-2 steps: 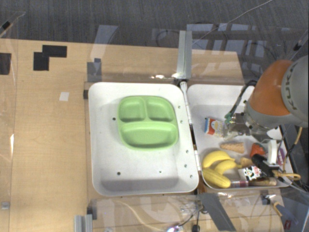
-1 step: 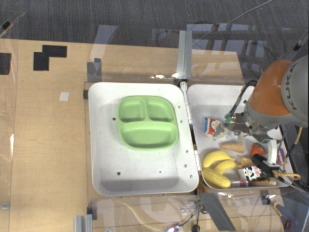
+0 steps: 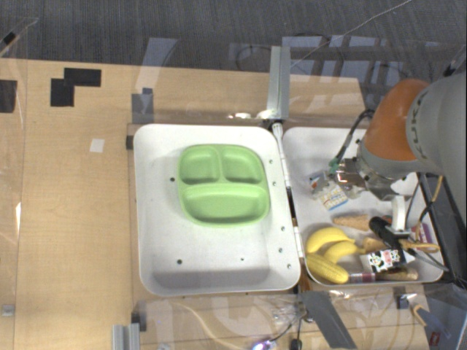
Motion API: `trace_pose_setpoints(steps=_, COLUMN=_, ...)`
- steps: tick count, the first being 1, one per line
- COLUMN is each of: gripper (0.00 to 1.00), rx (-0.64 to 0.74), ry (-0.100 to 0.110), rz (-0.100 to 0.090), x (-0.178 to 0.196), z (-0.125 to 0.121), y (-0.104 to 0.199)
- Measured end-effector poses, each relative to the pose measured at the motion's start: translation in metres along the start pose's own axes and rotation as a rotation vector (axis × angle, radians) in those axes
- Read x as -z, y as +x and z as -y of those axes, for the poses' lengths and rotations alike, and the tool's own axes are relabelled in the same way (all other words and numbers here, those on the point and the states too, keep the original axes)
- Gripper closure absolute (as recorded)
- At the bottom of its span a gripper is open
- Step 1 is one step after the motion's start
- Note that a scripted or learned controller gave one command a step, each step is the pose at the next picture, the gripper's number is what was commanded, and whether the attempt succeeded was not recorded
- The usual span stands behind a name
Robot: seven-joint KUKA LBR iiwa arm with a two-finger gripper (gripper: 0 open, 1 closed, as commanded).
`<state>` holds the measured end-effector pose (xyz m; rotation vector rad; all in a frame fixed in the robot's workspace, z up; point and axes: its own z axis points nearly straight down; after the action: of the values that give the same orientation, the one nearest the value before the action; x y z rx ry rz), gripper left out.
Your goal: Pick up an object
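**A:** In the camera view, where do things stand?

**B:** The arm (image 3: 398, 130) reaches over the right bin (image 3: 314, 146), and the gripper (image 3: 340, 175) hangs low in the middle of it. A small packet (image 3: 333, 197) lies just beside the gripper, and I judge that to be the likeliest thing to pick. I can't tell whether the gripper is clenched or released, and nothing is plainly held.

**A:** What else is in that bin?

**B:** The bananas (image 3: 328, 254) lie at the near edge. A black-and-white carton (image 3: 384, 259) sits to their right, among other small things too jumbled to name. The left bin (image 3: 157, 257) holds a green plate (image 3: 222, 183), well apart from the gripper.

**A:** What could go wrong?

**B:** The packet looks flat and light, so a closing grip might slide over it or push it aside. If the gripper comes down off-centre it could close on the bin floor alone. The clutter nearby could also be knocked, or two things could be caught at once and then dropped.
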<state>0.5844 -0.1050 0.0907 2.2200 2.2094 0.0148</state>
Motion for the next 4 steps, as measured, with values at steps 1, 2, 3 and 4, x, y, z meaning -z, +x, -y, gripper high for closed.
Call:
trace_pose_setpoints(steps=1, gripper=0.00, rx=-0.016, ry=0.008, rz=0.000, x=0.028, z=0.005, y=0.010)
trace_pose_setpoints(steps=2, gripper=1.00, rx=-0.014, ry=0.003, rz=-0.001, x=0.039, z=0.003, y=0.011)
trace_pose_setpoints(steps=3, gripper=0.00, rx=-0.014, ry=0.004, rz=-0.001, x=0.039, z=0.003, y=0.011)
trace_pose_setpoints(steps=4, gripper=0.00, rx=0.107, ry=0.001, rz=0.000, x=-0.001, z=-0.016, y=-0.013)
